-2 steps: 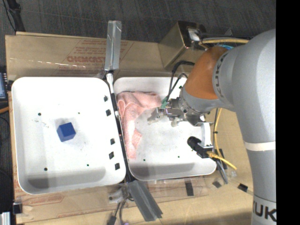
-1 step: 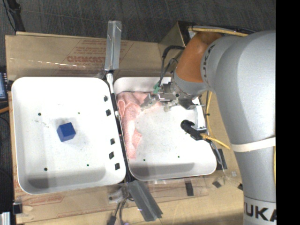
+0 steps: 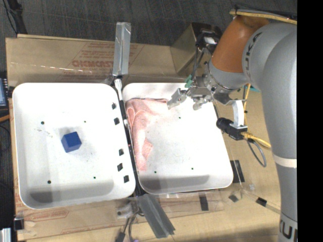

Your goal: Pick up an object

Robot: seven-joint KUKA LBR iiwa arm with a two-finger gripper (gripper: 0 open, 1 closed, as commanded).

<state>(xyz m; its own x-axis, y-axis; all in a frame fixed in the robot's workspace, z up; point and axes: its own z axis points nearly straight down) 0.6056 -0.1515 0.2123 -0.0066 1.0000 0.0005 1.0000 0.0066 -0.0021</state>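
A pink cloth (image 3: 140, 127) lies crumpled along the left wall of the right bin (image 3: 202, 155), running from the back edge toward the front. A small blue cube (image 3: 71, 141) sits in the left bin (image 3: 30, 135), left of its middle. My gripper (image 3: 187, 100) hangs over the back part of the right bin, just right of the cloth's upper end. Its two grey fingers (image 3: 174, 99) stand spread apart with nothing between them.
A grey metal post (image 3: 121, 52) rises at the back between the two bins. A black cable fitting (image 3: 231, 127) and yellow wire hang off the arm by the right bin's right rim. Cardboard lies behind the bins.
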